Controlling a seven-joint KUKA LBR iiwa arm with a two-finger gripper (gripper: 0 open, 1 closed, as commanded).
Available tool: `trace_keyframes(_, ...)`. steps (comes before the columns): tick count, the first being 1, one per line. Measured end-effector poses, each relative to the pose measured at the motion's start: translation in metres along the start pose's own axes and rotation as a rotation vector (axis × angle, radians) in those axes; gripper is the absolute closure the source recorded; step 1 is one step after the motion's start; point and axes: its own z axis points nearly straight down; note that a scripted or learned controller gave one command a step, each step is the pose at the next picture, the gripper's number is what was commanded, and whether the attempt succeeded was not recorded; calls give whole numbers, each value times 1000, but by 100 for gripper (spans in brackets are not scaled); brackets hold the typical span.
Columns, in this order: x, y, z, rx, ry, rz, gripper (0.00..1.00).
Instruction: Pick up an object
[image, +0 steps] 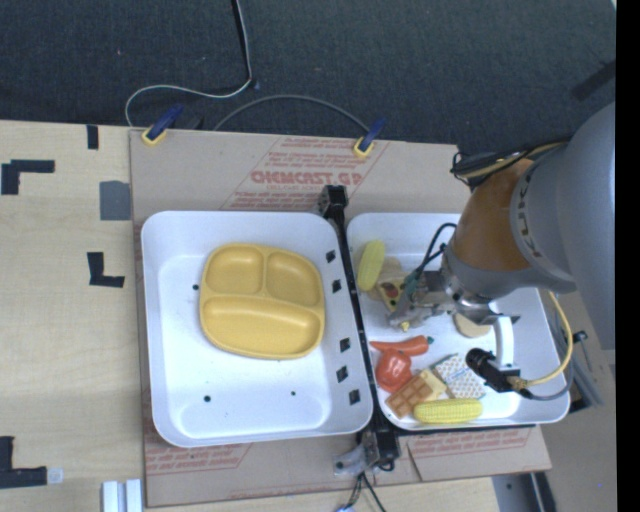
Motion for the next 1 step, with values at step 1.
trace_keyframes(1,68,14,-138,-11,2,-9,100)
